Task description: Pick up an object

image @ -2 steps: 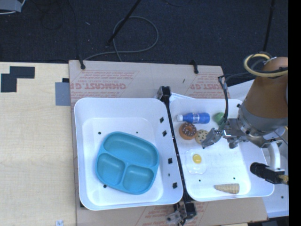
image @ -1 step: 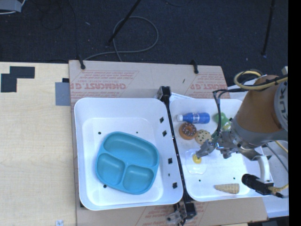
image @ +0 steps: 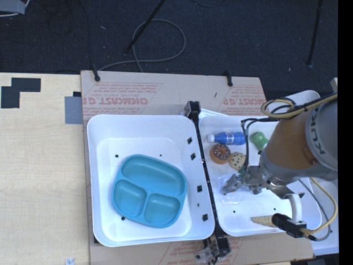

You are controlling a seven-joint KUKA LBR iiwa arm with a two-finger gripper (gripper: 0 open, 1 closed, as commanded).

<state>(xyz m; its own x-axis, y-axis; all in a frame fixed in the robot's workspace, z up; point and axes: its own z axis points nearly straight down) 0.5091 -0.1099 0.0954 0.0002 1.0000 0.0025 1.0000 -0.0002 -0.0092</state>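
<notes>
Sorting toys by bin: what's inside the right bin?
Right bin: blue bottle, green piece, two cookies, ice-cream cone. The arm covers the far corner.

Red "CHEMCRZT. G.P" print, upside down, on the cardboard sheet (image: 118,93) — "KU" on the arm (image: 325,134).

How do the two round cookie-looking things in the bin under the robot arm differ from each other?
The brown round cookie is darker and carries coloured specks, while the pale tan round cookie is lighter with dark spots. The brown one looks slightly larger than the tan one. The brown one lies nearer the divider between the bins; the tan one lies nearer the arm. Both are flat discs lying side by side in the right white bin.
</notes>
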